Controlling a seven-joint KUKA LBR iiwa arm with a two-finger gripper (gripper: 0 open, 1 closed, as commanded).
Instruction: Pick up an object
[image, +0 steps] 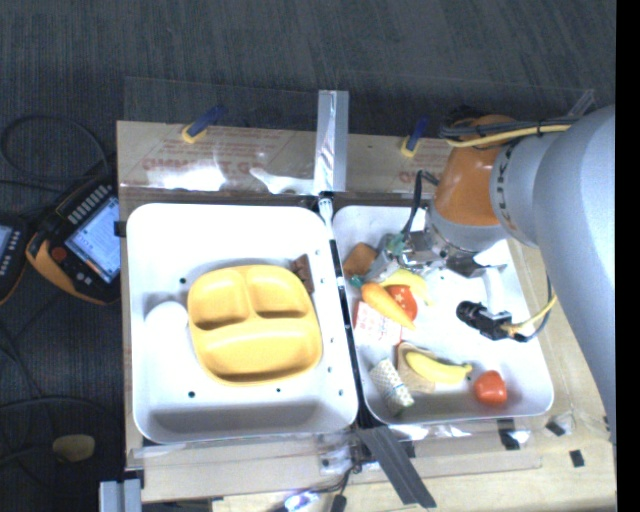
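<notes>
Nearest the bottom edge of the frame, in the lower right, the right bin (535, 395) holds a banana (436, 368), a red tomato (489, 388) beside it, and a pale patterned roll (389, 384) to the banana's left. These lie loose and apart enough to serve as candidates for a pick.

Higher in that bin, at centre right, an orange carrot (385, 302) rests across a red-and-white piece (401, 298), with a brown lump (358, 259) just above. This cluster is crowded, so a clean grasp here is judged harder.

The gripper (420, 250) hangs over this cluster, apparently positioned to descend on it. Whether it is spread or pressed together cannot be told; nothing is visibly held.

In the centre left, the left bin (150, 400) carries a yellow divided tray (255, 320).

At the far left edge, a handheld controller (85, 240) lies on the floor, clear of the work area.
</notes>
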